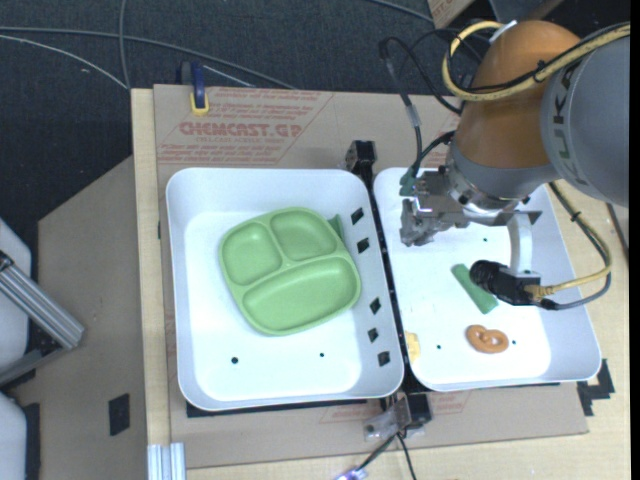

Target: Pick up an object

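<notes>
1. This is a robotics lab or test cell, not a home or shop; the grey arm point(590, 98) with its orange band reaches in over the right bin point(570, 363).
2. Two shallow white bins sit side by side on a plywood board point(250, 118) printed with red lettering; the left bin point(195, 358) lies just beside the right bin, with black clips along their shared edge.
3. Loose cables point(130, 28) trail across the dark carpet beyond the board, on its far side from the bins.
4. An aluminium rail point(35, 298) stands well left of the left bin.
</notes>
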`<state>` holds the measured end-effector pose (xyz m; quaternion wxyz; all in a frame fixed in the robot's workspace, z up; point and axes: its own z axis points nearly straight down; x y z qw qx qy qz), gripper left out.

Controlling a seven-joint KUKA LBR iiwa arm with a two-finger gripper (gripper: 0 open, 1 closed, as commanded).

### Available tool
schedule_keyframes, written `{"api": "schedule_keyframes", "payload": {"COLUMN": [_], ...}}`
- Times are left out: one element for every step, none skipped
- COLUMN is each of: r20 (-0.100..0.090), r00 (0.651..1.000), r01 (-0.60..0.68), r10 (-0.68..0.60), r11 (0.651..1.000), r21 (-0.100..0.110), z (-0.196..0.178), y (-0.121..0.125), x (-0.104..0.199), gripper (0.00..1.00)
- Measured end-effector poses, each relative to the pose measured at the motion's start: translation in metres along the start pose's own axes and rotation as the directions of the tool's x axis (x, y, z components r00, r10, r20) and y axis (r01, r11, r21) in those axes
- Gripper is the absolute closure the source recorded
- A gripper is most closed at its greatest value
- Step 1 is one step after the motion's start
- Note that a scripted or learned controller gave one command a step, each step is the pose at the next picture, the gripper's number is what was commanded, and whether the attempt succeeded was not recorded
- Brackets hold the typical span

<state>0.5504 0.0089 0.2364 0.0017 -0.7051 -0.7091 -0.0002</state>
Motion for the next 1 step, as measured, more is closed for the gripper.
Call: {"api": "schedule_keyframes", "payload": {"r20": [0.000], "r00": [1.000], "r01": [-0.001], "r10": [0.001], "r11": [1.000], "r21": [0.003], "z": [0.0101], "y": [-0.0176], "x": [0.0432], "gripper": [1.00]}}
